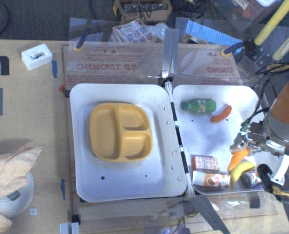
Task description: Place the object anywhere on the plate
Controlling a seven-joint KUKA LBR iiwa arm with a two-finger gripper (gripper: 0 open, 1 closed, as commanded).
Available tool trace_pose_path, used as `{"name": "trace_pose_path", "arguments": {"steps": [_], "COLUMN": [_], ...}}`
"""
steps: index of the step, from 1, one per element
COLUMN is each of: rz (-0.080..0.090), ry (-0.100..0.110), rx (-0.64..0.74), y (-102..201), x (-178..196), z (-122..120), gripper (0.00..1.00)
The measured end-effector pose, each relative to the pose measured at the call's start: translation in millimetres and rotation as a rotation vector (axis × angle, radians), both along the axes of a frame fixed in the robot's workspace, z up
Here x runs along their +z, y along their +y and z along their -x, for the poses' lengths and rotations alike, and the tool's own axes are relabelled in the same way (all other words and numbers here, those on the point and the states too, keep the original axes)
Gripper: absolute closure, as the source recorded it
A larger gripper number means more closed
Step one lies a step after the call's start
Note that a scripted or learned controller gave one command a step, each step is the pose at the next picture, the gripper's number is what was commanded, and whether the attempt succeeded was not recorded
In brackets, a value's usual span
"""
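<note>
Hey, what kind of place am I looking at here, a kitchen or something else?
Probably a robotics lab bench, not a kitchen: two shallow white bins sit side by side, a robot arm reaches in, and toy-like food such as a banana and a yellow divided plate serve as props.

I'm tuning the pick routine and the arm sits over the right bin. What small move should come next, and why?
Probably a short descent onto the carrot: the gripper hangs just above it in the right bin, while the yellow plate in the left bin holds nothing yet.
</note>
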State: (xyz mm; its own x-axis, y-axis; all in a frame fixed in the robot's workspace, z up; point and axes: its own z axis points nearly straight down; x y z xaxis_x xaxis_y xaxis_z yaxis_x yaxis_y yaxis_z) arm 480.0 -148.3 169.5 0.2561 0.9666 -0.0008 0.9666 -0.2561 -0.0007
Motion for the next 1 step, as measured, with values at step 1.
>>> {"name": "trace_pose_path", "arguments": {"steps": [1], "rz": [0.000], "ry": [-0.001], "rx": [0.262], "y": [101.6], "x": [12.9], "z": [-62.0], "gripper": [1.00]}}
